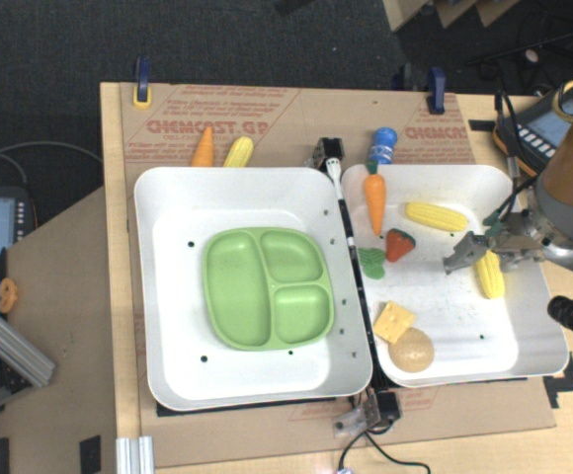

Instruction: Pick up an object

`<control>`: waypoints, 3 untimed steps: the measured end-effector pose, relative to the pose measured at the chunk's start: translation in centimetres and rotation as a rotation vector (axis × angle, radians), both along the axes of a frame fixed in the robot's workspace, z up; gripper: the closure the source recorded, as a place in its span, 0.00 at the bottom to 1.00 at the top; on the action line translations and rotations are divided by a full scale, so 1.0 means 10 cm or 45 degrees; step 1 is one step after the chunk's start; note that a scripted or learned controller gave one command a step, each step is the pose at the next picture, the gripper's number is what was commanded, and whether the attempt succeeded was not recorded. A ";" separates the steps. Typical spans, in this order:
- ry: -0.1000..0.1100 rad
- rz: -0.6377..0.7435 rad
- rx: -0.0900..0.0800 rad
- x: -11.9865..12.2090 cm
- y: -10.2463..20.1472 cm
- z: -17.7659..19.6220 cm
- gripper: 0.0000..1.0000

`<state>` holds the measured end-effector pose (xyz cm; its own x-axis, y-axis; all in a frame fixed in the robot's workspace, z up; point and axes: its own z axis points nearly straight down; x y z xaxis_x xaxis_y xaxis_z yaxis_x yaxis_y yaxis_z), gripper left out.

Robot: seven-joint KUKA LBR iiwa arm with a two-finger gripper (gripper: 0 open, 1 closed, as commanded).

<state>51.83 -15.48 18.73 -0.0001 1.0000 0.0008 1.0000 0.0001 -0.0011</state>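
Observation:
The right bin (524,349) holds several toy foods: a carrot (375,198), a yellow corn cob (436,216), a red strawberry (398,244), a small green piece (371,261), a cheese wedge (394,321) and a tan bread roll (412,350). A second corn cob (490,276) lies near the bin's right side. My gripper (472,251) hangs low over that cob's upper end, reaching in from the right. Whether it touches the cob is unclear.
The left bin (168,363) carries a green divided plate (267,286). On the board behind the bins lie an orange carrot (203,149), a yellow corn piece (238,152), a black clip (328,152) and a blue bottle (383,147). Cables run at the right edge.

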 end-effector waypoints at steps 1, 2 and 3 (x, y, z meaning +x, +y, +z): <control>-0.005 0.005 0.017 0.58 -0.64 -1.05 0.00; -0.006 0.005 0.002 0.56 -0.66 -0.92 1.00; -0.008 0.011 0.000 1.05 0.14 -0.98 1.00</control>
